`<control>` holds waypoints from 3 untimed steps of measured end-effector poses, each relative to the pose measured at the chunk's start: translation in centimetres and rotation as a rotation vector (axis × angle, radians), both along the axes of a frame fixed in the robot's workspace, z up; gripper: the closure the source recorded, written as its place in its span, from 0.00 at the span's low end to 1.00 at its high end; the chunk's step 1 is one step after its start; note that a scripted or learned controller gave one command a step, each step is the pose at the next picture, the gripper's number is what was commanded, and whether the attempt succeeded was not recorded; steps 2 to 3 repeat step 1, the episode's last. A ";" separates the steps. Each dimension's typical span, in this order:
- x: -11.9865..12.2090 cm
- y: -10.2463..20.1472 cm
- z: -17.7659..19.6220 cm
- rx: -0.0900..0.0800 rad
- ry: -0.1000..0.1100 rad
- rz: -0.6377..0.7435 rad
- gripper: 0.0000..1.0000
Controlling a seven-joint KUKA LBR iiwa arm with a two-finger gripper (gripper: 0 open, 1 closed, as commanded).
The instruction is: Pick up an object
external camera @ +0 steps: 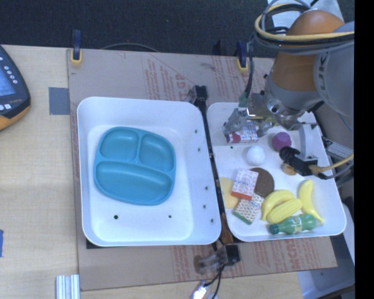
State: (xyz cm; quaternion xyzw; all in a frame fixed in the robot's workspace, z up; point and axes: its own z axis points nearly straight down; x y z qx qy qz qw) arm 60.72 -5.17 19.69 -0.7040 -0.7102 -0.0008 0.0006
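Gripper (242, 128) sits low over the back-left corner of the right-hand shallow white bin (334, 227), w/ a small red-and-white packet (248, 132) right under it, approx. between its tips; whether the fingers are clenched on it or released I cannot tell, the metal tips and packet blur together. Candidate objs all lie in that bin: small white ball (255, 155) just in front of the packet, purple round fruit (281, 141) to its right, brown disc (263, 182), red-and-white wafer block (244, 181), two yellow bananas (290, 204), green bottle-shaped toy (292, 225) near the front rim. Left-hand bin holds a blue divided plastic plate (135, 165), not relevant. To do this step well, IMO: centre on the packet, keep clear of the bin wall and the ball, close fully before lifting, then rise straight up, slow. Risk: thin packet slips or tips pinch only its edge.
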 end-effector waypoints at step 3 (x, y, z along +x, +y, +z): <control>-5.5 7.2 -0.7 0.000 0.012 0.003 1.00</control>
